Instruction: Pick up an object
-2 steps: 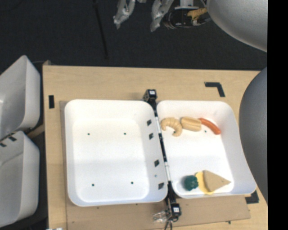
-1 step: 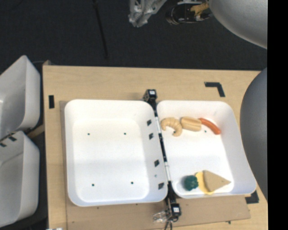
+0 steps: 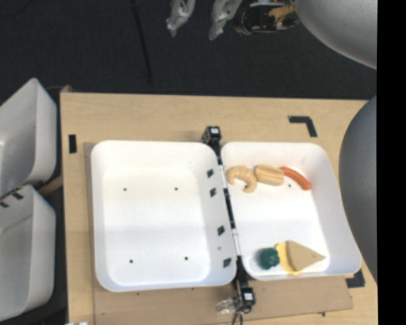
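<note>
Risk sits mostly in the crowding of the right-hand shallow white bin (image 3: 317, 159), where every candidate object lies. Along its far side a curled tan pastry-like piece (image 3: 243, 178), a pale oval bread-roll shape (image 3: 269, 175) and a slim orange carrot-like stick (image 3: 297, 178) lie in a row, each touching or just beside its neighbour; a descent between them would likely nudge one aside or pinch two at once. At the near edge a small dark green rounded lump (image 3: 269, 258) lies against a yellow-and-tan wedge (image 3: 302, 256), both close to the bin wall, so a finger could strike the rim before closing. The wedge's sloped faces may also let it slip out of a squeeze.

The left-hand white bin (image 3: 114, 209) shares the light wooden desk (image 3: 158, 114) with it. The metallic two-finger claw (image 3: 200, 16) hangs high at the top of the view, well apart from both bins, fingers spread with nothing between them, though the view there is blurred, so the width of the gap is hard to judge. No pick has begun.
</note>
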`<action>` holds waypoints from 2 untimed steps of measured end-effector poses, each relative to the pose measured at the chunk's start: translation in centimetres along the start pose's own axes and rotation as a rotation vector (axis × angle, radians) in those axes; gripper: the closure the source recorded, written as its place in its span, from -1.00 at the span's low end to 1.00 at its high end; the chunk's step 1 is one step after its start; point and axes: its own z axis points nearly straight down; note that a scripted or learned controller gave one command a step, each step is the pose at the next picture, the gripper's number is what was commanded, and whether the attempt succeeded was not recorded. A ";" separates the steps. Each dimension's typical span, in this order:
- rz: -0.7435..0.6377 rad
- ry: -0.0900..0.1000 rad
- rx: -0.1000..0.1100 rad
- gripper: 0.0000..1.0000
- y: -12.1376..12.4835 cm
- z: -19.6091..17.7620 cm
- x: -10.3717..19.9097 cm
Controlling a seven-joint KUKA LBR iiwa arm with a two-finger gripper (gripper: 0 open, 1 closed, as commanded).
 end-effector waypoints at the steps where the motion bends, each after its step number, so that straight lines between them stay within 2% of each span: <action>1: -0.001 -0.001 -0.008 1.00 0.1 -1.1 -0.1; 2: -0.002 -0.001 -0.007 -1.00 0.1 -1.0 -0.1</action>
